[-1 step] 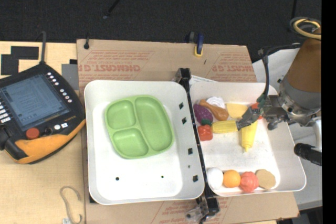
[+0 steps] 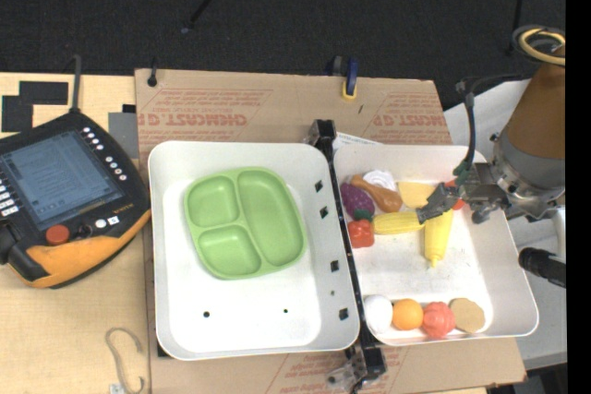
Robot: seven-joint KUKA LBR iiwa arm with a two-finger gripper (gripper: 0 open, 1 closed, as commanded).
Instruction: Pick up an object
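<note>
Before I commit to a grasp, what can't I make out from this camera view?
- End effector: dark and small, finger spacing unreadable against the yellow bottle.
- Contact between it and the bottle: overlap hides it.
- White item at the right bin back: partly hidden behind the drumstick.
- Arm: cut off by the right edge.

My end effector (image 2: 443,203) is too dark and blurred to read, and my arm (image 2: 540,129) is cut off beyond the counter's right edge.
</note>
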